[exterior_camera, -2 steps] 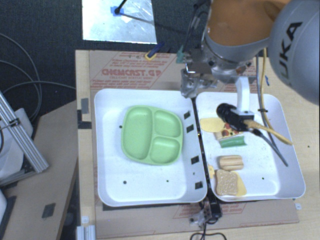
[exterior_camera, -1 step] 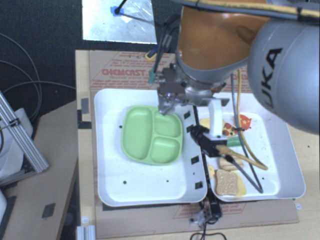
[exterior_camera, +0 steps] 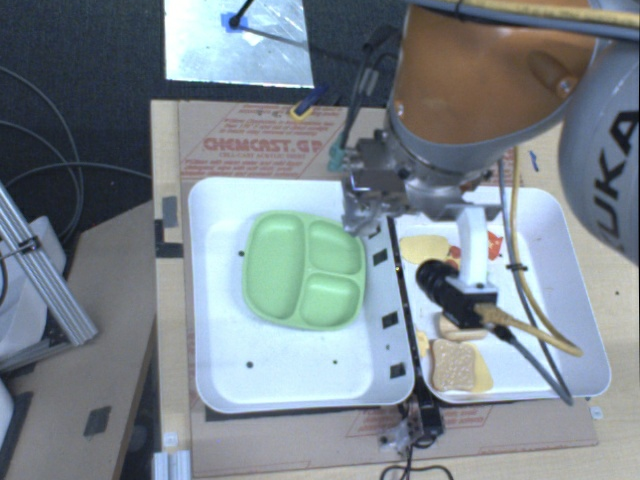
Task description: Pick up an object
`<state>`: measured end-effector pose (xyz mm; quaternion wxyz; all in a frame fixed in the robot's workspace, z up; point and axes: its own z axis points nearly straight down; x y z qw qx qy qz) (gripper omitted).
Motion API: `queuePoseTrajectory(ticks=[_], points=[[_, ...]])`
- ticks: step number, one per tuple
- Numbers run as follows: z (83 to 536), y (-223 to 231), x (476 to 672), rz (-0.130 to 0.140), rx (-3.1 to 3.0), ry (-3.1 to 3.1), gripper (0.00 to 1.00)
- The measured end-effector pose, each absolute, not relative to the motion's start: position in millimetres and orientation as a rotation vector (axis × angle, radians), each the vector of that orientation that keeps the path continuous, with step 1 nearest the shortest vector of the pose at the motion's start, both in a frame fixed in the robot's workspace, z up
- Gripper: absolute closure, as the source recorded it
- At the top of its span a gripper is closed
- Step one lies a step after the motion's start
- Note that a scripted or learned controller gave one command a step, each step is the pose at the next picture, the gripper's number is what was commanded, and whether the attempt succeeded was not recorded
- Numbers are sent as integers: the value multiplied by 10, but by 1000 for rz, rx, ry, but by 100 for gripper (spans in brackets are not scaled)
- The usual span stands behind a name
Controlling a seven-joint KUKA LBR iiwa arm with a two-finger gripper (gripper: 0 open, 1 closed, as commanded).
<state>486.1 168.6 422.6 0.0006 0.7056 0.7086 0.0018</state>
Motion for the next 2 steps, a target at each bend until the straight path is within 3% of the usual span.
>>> queuePoseTrajectory(ticks=[1, 2], points=[[4327, 1694, 4875, 9, 2210, 2230, 100], [4802, 1206, 4870, 10, 2222, 2215, 100]])
